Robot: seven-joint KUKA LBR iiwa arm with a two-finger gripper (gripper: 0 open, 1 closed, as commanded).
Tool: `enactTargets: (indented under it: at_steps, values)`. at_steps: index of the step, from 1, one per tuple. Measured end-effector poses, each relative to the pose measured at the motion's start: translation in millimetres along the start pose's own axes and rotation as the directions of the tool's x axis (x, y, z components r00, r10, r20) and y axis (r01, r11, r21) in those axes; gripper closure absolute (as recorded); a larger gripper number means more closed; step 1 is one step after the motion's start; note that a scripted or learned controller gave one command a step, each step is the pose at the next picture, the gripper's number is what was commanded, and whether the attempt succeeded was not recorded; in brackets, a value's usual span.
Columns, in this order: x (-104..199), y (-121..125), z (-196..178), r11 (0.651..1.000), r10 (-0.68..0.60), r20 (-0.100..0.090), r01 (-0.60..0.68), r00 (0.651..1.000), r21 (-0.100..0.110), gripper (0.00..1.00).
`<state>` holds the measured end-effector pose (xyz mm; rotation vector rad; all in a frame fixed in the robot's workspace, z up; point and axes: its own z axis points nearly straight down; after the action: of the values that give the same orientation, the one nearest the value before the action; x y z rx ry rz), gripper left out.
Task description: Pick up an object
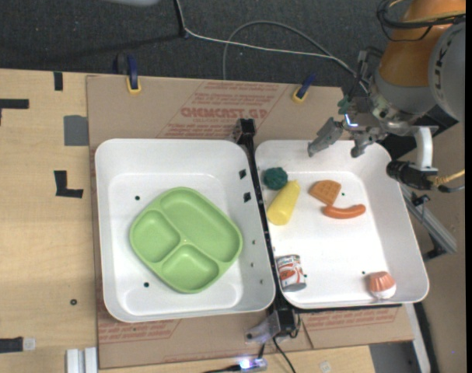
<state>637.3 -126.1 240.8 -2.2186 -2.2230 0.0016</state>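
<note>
Five toys await; the wide-open gripper (340, 140) hovers at twelve o'clock above a light, rigid-looking yellow bottle (283, 203), likely best gripped mid-body.

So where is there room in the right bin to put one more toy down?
The right bin has bare floor in its middle, between the sausage, the can and the pink ball. Its top left is crowded: the green ball, yellow bottle and orange piece sit close. The gripper hangs open over the top edge.
</note>
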Motion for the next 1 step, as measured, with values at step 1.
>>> enactTargets:
  at_steps: [1]
  values:
    - [-8.2, 0.6, 60.0, 1.000, 0.001, 0.001, -0.001, 1.000, 0.005, 0.00]
